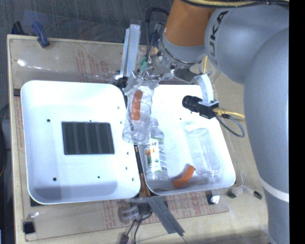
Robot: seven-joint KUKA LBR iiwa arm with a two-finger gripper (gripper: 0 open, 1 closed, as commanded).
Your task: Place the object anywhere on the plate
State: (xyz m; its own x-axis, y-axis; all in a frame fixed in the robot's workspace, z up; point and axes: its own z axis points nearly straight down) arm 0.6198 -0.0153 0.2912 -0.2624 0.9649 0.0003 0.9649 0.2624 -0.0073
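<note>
Hanging over the seam between my two bins, I have my gripper (142,83) at the far end of the divide, and a clear plastic bottle with an orange band inside it (136,115) hangs down from it; its upper end sits up among my fingers, so I judge that I am clamped on it, though glare and clutter there make the contact hard to read. The bottle hangs roughly upright, its lower end just above the inner edge of the left bin (35,136). The dark ribbed plate (88,138) lies in the middle of that left bin, well to the left of the bottle, with nothing on it. In the right bin (173,98) I see a labelled bottle (156,159) along the left wall, an orange curved piece (184,176) near the front, and another clear bottle (203,154) toward the right. By my reckoning the pick looks done and the carry is barely begun: what is left is crossing leftward over the plate, lowering, and letting go.
</note>
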